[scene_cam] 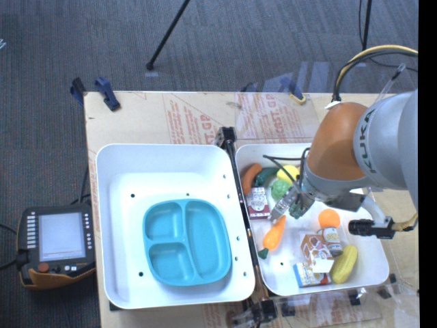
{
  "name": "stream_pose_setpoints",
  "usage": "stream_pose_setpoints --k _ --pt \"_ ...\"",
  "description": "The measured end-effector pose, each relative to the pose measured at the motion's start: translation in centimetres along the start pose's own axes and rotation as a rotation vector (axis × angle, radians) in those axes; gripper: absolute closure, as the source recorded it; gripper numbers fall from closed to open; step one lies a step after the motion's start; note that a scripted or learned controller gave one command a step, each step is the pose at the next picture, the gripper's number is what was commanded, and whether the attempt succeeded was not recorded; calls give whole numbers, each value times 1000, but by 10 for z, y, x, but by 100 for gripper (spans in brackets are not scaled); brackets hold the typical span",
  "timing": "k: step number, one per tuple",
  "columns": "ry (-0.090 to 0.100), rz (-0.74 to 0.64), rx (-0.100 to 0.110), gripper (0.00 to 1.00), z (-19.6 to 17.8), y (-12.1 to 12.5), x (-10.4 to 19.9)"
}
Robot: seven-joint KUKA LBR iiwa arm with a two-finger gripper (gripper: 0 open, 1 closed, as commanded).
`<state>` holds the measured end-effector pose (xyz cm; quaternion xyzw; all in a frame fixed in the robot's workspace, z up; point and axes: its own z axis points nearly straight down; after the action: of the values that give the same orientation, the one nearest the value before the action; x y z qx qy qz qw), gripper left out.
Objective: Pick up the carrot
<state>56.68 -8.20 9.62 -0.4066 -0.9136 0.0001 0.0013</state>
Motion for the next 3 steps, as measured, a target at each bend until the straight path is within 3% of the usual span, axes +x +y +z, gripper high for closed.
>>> stream_pose_setpoints --k 1,2,3 --pt "-2 358 -2 100 -91 -40 42" --pt "0 356 0 0 -90 -39 42" --pt "3 510 3 0 -89 -4 108"
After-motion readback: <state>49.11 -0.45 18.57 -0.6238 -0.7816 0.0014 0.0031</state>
